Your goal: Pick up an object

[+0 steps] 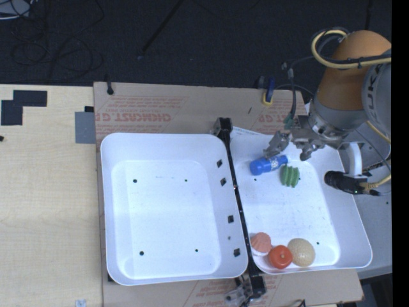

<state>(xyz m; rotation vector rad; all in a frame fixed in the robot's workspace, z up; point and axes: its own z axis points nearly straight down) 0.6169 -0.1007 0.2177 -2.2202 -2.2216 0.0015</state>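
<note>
Trouble could start at the upper part of the right bin (348, 232), where the pincer (293, 147) hangs spread apart, grasping nothing, just above the blue bottle (267, 165). The bottle lies on its side (round, so likely to roll), with a green toy (290, 176) just beside it. An off-centre squeeze may shove it away or catch the toy instead.

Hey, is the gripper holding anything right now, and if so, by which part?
Nothing is held. The gripper is open above the right bin; the blue bottle lies just below its left finger, and the green object sits apart.
</note>
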